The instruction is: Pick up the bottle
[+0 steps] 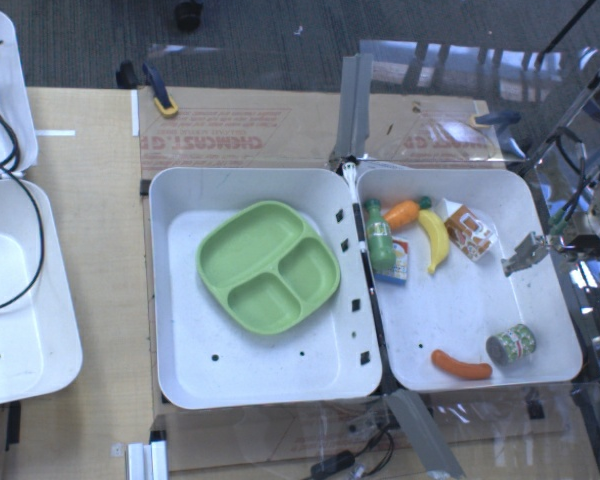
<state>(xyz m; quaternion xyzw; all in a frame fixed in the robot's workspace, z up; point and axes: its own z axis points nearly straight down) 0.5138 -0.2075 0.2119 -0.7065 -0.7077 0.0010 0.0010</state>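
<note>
Along the left wall of the right bin [540,218] lies the bottle [380,238], green with a darker cap at its far end, resting lengthwise on a small flat card [397,265] with blue and white print. Just beside its cap end sits a carrot [404,213], orange with a green top, and next to that a banana [435,238] curves down toward the middle of the bin. A small packet [469,231] in orange and white lies just right of the banana. Near the front rim of the same bin, a sausage [461,365] lies on its side, and a can [511,344] with a green label rests tipped over close to it. The gripper [525,255] hangs at the right side of this bin, well apart from the bottle, with nothing between its fingers; how far they stand apart I cannot tell, since it is small and seen against clutter. Next door, the left bin [180,358] holds a green plate [269,266] with three compartments, lying flat and turned at an angle near the middle of the floor.
</note>
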